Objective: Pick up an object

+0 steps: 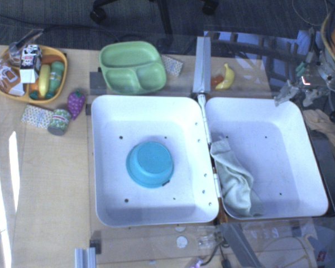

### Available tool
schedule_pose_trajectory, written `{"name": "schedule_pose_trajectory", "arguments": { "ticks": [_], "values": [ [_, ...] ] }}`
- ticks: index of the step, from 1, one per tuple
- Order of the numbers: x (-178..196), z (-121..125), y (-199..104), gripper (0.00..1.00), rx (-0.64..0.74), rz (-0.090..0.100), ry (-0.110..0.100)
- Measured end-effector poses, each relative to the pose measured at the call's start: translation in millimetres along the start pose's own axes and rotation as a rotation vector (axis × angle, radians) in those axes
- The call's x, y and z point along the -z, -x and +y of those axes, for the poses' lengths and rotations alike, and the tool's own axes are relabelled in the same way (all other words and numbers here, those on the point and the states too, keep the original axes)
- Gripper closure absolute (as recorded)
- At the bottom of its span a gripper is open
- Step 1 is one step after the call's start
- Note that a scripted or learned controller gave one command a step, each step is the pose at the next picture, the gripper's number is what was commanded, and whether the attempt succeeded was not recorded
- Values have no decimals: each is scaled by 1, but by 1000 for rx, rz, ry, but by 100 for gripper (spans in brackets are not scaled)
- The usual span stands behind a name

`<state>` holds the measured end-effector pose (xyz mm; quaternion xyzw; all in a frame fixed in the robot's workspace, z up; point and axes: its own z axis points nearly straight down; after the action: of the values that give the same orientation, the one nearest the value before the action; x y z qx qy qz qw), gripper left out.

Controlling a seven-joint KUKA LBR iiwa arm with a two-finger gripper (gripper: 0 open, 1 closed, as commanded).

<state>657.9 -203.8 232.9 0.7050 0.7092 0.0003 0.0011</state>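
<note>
Camera view: hand [301, 91] at right bin's [279, 121] far rim, grip state impossible to tell. Nothing lifted. Cloth [234, 180], bowl [151, 163] well off, untouched. Whole pick left.

Two white bins side by side: left bin [109, 121], right bin [279, 121]. Sky-blue bowl [150, 164] in the left one. Pale grey-green cloth [234, 180] at 8 o'clock in the right one. Light green divided tray [132, 67] at 12 o'clock. Yellow banana [227, 75] with an orange-red piece beside it. Purple grapes [75, 103]. Yellow-orange bowl [58, 71] at 10 o'clock, with multicoloured toys. Tan wooden bench [39, 177].
</note>
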Motion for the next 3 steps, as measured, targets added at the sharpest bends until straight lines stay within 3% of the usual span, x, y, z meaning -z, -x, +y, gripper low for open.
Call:
{"name": "schedule_pose_trajectory", "arguments": {
  "ticks": [1,2,3],
  "values": [
    [11,2,-1,100,8,-2,4],
    [-113,11,-43,100,-97,1,-3],
    [10,13,-32,100,-159,-1,4]
  ]
}}
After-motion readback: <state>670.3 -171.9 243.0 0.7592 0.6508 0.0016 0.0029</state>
